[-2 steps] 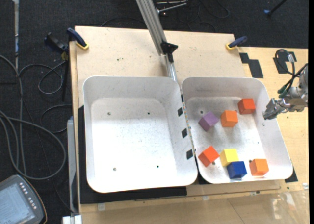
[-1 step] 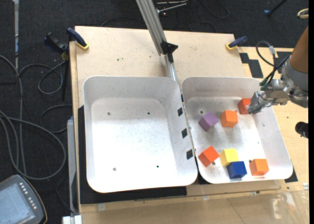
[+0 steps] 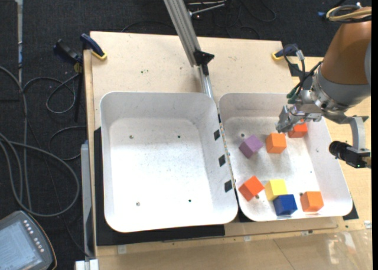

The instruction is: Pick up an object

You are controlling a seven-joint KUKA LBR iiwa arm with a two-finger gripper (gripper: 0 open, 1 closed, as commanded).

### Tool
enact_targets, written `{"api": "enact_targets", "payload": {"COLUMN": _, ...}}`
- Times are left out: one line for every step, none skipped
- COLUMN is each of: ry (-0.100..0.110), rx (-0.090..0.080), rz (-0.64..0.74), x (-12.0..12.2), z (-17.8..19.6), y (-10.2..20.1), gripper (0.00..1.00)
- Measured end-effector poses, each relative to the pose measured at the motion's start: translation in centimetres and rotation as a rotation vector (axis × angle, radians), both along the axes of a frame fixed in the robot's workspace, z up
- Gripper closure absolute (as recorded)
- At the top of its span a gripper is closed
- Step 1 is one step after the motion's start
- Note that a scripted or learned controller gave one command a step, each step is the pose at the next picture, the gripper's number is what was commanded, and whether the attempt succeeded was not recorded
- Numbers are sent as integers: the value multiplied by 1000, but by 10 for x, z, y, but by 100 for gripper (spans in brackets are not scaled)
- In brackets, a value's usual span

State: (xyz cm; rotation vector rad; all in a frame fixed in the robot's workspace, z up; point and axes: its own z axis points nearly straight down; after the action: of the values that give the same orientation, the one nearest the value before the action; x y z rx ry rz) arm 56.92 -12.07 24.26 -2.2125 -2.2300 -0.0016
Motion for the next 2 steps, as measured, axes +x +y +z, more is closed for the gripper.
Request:
{"api": "enact_targets", "payload": {"ry": -1, "rx": 0, "rz": -1, "x": 18, "z": -10, "y": 44, "gripper": 100}}
{"api": "enact_targets", "payload": {"ry": -1, "rx": 0, "rz": 1, "x": 33, "z": -18, "y": 102, "gripper": 100}}
